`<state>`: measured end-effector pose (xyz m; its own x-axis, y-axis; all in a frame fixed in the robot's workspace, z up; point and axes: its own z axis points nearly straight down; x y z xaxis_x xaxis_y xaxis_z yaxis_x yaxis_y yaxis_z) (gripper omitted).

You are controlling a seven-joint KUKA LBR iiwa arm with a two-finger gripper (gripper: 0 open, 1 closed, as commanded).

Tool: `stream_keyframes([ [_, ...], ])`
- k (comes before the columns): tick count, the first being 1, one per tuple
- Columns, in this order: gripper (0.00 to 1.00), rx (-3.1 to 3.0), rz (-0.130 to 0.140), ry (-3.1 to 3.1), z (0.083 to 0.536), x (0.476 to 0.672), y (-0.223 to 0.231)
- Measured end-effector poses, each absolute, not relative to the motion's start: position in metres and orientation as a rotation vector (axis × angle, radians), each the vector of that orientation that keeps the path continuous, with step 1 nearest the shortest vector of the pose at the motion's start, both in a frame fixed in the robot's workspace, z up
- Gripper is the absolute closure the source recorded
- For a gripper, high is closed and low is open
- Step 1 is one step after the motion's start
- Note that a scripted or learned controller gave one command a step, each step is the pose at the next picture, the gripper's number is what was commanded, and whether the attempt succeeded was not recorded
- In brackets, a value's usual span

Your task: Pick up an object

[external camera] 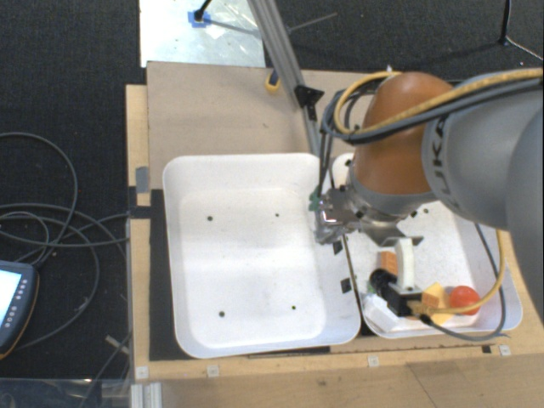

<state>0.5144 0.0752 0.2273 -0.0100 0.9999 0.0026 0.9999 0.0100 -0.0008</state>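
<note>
The right bin is largely covered by the grey arm and its orange band. Along the bin's front lie a red ball, a yellow block right beside it, and a small orange piece a little further back. My gripper hangs under the wrist at the right bin's left wall, close to the rim shared with the left bin. It is left of the orange piece and apart from the ball and block. The arm hides what lies beneath it.
The left bin is a shallow white tray next to the gripper. A grey pole slants from the top of the view down to the bins' back edge. Cables and a handheld screen lie on the floor at left.
</note>
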Motion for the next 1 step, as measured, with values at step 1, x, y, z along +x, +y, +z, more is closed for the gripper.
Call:
stream_keyframes([
  [1, 0.00, -2.219, -0.002, -2.224, 0.2276, 0.5150, 0.0722],
])
